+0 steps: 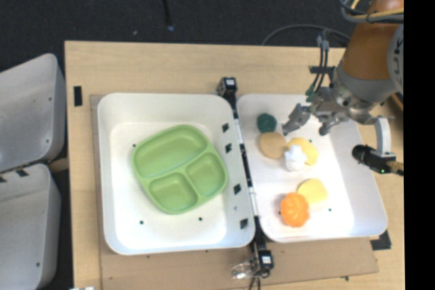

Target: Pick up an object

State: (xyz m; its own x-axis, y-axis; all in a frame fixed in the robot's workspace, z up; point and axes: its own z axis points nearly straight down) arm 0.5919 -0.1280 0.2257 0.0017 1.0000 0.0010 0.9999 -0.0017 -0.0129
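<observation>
camera view: the gripper point(314, 120) hangs over the far part of the right bin point(360, 214), its two dark fingers point(296, 120) spread apart with nothing between them. the arm point(367, 58) comes in from the right, its orange band above the wrist.

the things to pick from all lie in the right bin. a dark green ball point(266, 122) sits near the far left corner, just left of the gripper. close to it is a tan rounded piece point(271, 145), and touching that on its right is a small white object point(295, 157) resting against a yellow piece point(307, 149). nearer the front lie another yellow piece point(313, 190) and an orange fruit-like object point(295, 210), touching each other.

the left bin point(112, 214) holds a green divided plate point(179, 168) with three compartments.

judging by their look, these are toy foods, likely light and fairly stiff, with smooth rounded skins that could slip out of a pinch. the white and yellow pair lies closest under the open fingers, but the pieces crowd one another, so a finger may land on a neighbour. the green ball stands a little apart and seems the cleaner take: close across its middle, with one finger on either side.
</observation>
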